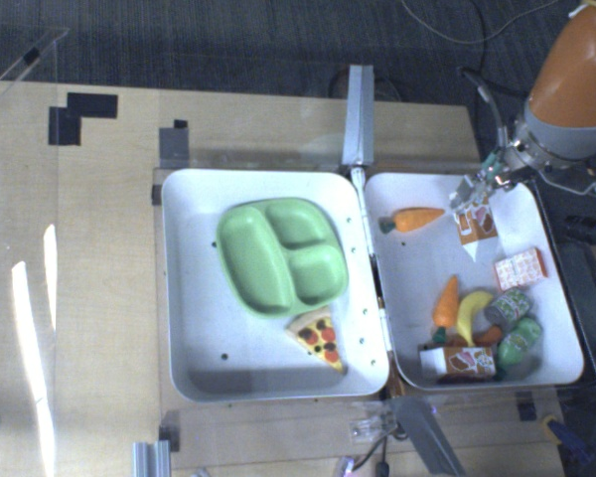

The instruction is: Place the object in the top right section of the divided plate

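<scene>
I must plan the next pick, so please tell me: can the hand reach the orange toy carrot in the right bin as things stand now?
Probably yes. The orange toy carrot lies alone on bare floor of the right white bin, nothing on top, and the hand hovers just to its right.

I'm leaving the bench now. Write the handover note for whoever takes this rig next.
Hand: low over the upper part of the right white bin, at a small brown-and-white carton; a grasp cannot be confirmed.
Green divided plate: in the left white bin, all sections bare. A toy pizza slice lies just below it.
Right bin also holds an orange toy carrot and a pile of toy food in its lower corner.
Done: nothing placed.
Left: secure an object, carry it across, and set it in the plate's top right section.
</scene>
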Robot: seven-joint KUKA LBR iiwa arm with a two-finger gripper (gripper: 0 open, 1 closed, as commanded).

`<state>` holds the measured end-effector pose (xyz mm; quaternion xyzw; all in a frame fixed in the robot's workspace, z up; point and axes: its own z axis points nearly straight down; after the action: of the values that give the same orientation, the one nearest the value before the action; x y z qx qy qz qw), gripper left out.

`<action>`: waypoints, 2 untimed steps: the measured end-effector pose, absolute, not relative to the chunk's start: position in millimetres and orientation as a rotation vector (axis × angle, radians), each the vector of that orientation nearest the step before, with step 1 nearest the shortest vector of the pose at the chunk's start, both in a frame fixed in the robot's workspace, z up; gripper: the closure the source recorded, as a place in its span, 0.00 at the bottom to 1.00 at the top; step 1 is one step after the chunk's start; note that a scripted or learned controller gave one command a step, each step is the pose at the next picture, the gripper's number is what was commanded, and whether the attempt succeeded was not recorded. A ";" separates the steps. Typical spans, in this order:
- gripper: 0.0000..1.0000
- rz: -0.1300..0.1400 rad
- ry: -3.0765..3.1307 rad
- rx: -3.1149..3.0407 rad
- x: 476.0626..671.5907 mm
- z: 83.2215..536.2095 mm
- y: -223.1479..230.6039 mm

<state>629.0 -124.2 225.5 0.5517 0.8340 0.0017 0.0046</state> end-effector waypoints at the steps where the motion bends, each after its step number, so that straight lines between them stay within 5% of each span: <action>1: 1.00 0.006 2.754 1.500 616.6 200.0 -41.4; 2: 0.00 0.006 2.753 1.500 616.7 200.3 -41.6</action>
<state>616.7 -41.6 200.3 0.4785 0.8781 0.0019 0.0032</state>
